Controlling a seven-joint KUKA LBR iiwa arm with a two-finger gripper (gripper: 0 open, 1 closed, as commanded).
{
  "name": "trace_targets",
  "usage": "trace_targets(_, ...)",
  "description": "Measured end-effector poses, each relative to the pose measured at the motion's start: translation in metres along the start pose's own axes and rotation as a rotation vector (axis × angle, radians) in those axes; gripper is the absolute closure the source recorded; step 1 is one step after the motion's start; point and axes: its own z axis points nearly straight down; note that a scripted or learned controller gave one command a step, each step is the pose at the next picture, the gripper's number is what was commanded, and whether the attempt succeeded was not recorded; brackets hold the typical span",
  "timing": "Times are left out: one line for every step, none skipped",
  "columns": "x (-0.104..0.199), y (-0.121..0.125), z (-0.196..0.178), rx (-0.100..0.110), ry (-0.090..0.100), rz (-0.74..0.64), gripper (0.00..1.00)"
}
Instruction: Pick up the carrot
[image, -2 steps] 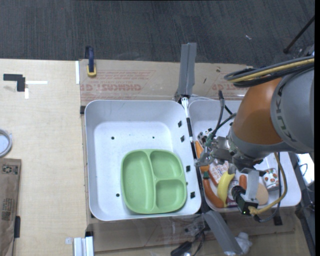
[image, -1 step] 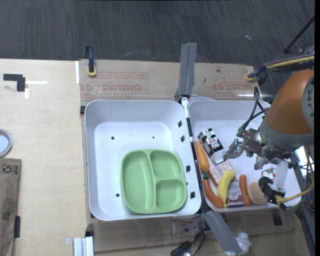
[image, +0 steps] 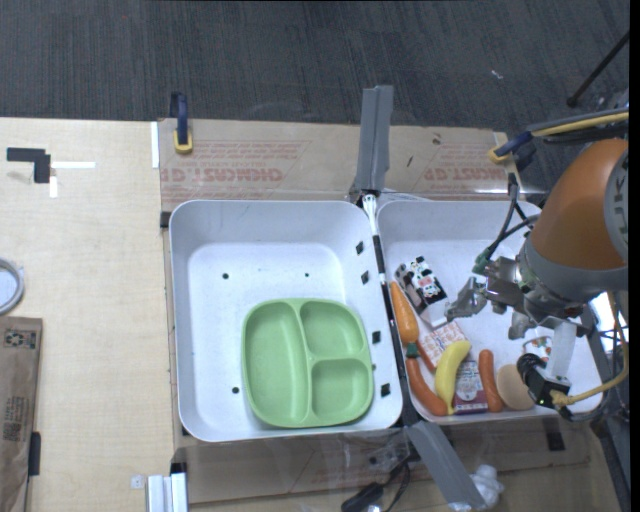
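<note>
Overhead, two white bins were seen side by side on a bench. The left bin (image: 200, 300) held a green plate (image: 308, 362) with three compartments, laid flat toward the near side.

The right bin (image: 450, 215) was crowded along its left and near sides. A carrot (image: 403, 312) lay just beside the bin's left wall, long axis running away from the viewer. A second orange piece (image: 424, 390), similar in colour, lay nearer, along the same wall; whether it was another carrot could not be told. A small black-and-white toy (image: 424, 281) lay just beyond the carrot, to its right. A banana (image: 449, 370) was tilted across a printed packet (image: 438, 345). A sausage (image: 487, 375) and a tan round thing (image: 515, 386) lay to the right of the banana.

The grey arm (image: 585, 215), with its orange band, was seen reaching in from the right, over the right bin. The gripper (image: 478, 297) hung right of the carrot, apart from it, with nothing seen between the fingers. Whether the claw was released or clenched could not be told.
</note>
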Motion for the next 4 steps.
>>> trace_targets(-0.001, 0.0, -0.008, 0.003, -0.002, 0.0, 1.0)
trace_targets(-0.005, 0.017, 0.067, 0.002, 0.001, -0.147, 1.0)
trace_targets(0.019, 0.084, -0.001, -0.003, 0.0, -0.408, 1.0)
trace_targets(0.0, 0.052, 0.097, -0.001, 0.002, -0.444, 1.0)
